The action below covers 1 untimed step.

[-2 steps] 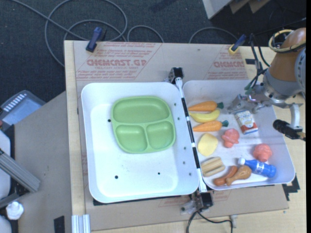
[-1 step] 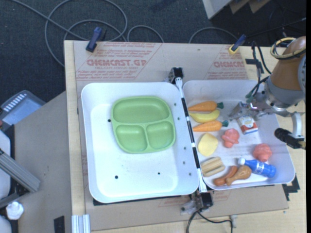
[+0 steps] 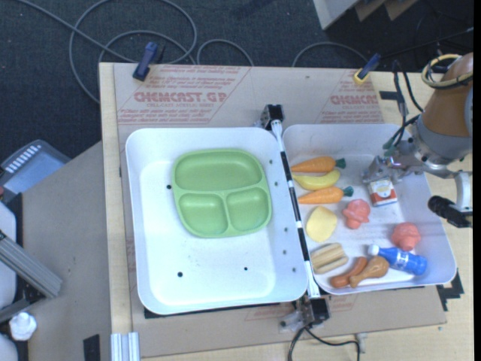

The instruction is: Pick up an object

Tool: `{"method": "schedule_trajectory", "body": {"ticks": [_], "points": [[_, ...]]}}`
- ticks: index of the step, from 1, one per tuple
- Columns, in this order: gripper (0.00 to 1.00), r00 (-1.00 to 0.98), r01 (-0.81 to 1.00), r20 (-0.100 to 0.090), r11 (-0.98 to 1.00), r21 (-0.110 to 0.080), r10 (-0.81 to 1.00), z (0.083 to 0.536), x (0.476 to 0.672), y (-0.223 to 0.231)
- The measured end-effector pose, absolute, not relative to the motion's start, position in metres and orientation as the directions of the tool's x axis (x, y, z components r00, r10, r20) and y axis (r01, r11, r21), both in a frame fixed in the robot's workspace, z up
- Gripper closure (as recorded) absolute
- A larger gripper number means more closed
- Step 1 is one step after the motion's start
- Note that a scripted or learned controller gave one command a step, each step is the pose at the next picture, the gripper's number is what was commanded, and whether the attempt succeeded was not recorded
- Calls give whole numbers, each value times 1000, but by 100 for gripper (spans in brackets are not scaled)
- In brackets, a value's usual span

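Cardboard-topped bench, two white bins: over the right bin (image 3: pixel 449 271) the gripper (image 3: pixel 381 173) hovers above a small red-and-white carton (image 3: pixel 383 192), so the next move looks like a straight descent.

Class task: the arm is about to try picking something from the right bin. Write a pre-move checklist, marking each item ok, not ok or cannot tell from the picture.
1. Gripper is over the right bin: ok.
2. A target lies just below it, the small red and white carton: ok.
3. Carton has free space on its sides, apart from the pink toy: ok.
4. Gripper already holds something: cannot tell.
5. Carrots and banana lie packed together, poor targets for a clean grasp: not ok.
6. Green tray sits in the left bin, out of the way: ok.
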State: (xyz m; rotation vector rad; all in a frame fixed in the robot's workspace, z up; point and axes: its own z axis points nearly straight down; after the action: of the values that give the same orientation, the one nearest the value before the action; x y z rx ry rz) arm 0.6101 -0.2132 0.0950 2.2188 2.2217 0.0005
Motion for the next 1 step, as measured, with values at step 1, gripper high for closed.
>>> {"method": "schedule_trajectory", "body": {"ticks": [1], "points": [[100, -1, 1000, -1, 1, 3, 1000, 85, 654, -149]]}}
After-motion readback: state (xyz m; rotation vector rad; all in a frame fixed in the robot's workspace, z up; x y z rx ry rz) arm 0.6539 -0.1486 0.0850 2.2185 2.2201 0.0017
